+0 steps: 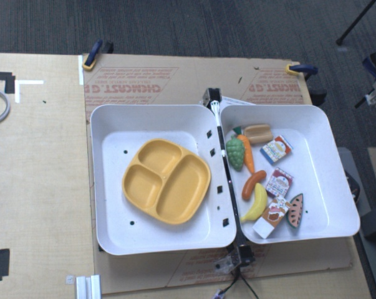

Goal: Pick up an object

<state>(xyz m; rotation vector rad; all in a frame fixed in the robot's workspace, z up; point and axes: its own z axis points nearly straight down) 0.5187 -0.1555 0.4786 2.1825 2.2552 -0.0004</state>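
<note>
Pick not begun; my gripper's state I cannot tell.

Nearest, at lower right of the frame, the right bin (337, 167) holds the candidates: a watermelon slice (295, 209), small carton (270, 218), banana (257, 204), sausage (254, 181), then carrot (247, 154), green vegetable (236, 152), hot dog bun (257, 132) farther up. Left bin (106, 167) holds a yellow divided tray (167, 180). I judge the watermelon slice easiest: it lies apart, so descend straight, fingers across its narrow width.
</note>
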